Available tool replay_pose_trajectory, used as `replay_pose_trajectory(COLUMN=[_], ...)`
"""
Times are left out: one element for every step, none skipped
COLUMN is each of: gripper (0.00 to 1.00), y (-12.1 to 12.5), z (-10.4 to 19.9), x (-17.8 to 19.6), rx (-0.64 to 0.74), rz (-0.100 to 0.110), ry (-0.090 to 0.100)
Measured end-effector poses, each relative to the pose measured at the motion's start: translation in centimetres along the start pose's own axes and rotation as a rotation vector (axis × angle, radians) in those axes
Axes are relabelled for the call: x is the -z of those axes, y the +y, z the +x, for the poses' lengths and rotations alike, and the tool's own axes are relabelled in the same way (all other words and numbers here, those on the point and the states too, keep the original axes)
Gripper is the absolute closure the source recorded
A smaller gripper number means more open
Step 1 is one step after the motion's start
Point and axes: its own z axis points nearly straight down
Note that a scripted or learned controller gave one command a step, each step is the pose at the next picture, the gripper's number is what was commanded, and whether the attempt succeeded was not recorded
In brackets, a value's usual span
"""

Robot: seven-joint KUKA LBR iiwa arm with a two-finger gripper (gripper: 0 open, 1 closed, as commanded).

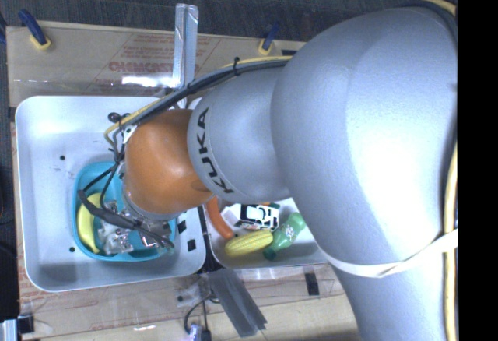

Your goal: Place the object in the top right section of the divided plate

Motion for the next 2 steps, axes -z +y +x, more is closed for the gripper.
replay_pose_trajectory(gripper=[1.0,1.0], y=[-0.07,-0.01], z=[-1.71,-1.8], x=[-0.08,0.67], rx=[0.105,0.108], rz=[0.0,0.0], ry=[0.003,0.005])
